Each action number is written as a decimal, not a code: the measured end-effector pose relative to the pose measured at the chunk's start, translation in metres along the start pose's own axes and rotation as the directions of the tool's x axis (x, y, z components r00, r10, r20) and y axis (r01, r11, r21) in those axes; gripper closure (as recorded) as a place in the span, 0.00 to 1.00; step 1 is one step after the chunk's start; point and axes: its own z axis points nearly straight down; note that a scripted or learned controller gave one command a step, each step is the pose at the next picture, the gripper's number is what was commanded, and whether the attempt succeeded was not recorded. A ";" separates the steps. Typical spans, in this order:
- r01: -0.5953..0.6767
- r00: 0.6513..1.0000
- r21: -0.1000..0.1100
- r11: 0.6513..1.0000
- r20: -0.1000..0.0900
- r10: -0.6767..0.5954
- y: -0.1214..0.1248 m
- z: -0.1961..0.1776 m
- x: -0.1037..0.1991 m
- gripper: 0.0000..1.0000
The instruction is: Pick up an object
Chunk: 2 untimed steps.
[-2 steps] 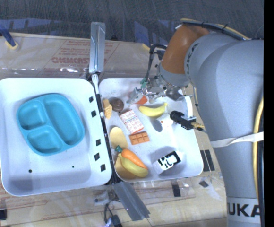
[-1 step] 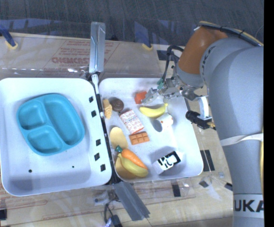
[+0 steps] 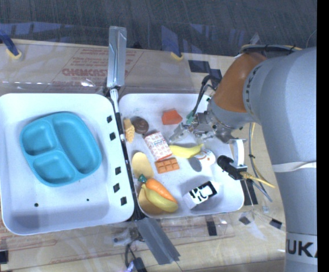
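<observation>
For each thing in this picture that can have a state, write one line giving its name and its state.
Blue divided plate: upright, compartments bare, in left bin.
Banana: lying flat, right bin.
Carrot: lying in yellow bowl.
Snack box: lying flat.
Gripper: low over right bin, beside banana.

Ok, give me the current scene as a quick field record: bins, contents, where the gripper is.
left bin: holds a blue divided plate
right bin: holds the small items
right bin items: carrot, banana, orange block, red-and-white box, black-and-white box, brown round piece
gripper: low over the right bin, just above the banana
grasp: nothing seen between the fingers
arm: reaching in from the right
</observation>
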 end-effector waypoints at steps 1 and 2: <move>-0.079 0.997 0.001 0.997 0.000 0.079 0.057 -0.023 0.015 0.00; 0.087 0.996 -0.003 0.996 0.001 -0.087 0.057 -0.090 0.041 0.00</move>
